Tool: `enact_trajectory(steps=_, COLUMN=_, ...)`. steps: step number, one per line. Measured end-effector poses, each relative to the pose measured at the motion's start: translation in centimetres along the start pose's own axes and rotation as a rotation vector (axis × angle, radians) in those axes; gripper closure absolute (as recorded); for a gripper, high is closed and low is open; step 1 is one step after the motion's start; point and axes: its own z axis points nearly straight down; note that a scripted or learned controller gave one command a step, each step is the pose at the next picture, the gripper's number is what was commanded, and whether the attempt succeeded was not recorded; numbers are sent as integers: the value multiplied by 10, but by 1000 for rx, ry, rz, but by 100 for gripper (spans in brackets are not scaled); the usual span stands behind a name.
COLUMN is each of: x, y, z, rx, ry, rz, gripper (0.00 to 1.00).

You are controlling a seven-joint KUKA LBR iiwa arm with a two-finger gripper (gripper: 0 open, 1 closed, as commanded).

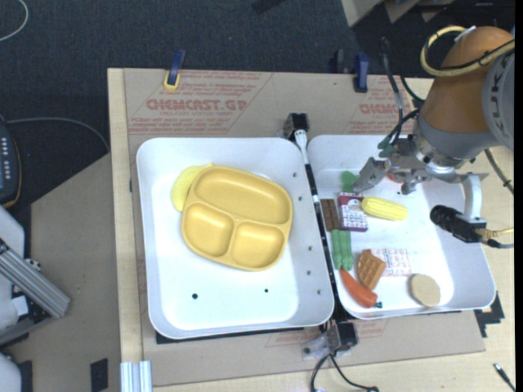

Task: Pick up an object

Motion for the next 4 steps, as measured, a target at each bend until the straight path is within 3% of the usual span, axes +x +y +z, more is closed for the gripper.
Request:
enact_trajectory(steps=1, x=0, y=3, z=-7, rx=-14, ry=-2, rz=-2, gripper=0)
enact_trajectory(steps=2, x=3, y=-3, z=38, rx=-8, ry=0, rz=-1, gripper=0)
enact_trajectory(steps=3, x=0, y=5, z=80, rx=-41, ry=-13, rz=-3, gripper=0)
enact_trajectory(steps=4, x=-2, y=7, z=66, rx=-48, ry=-17, rz=-1, gripper=100)
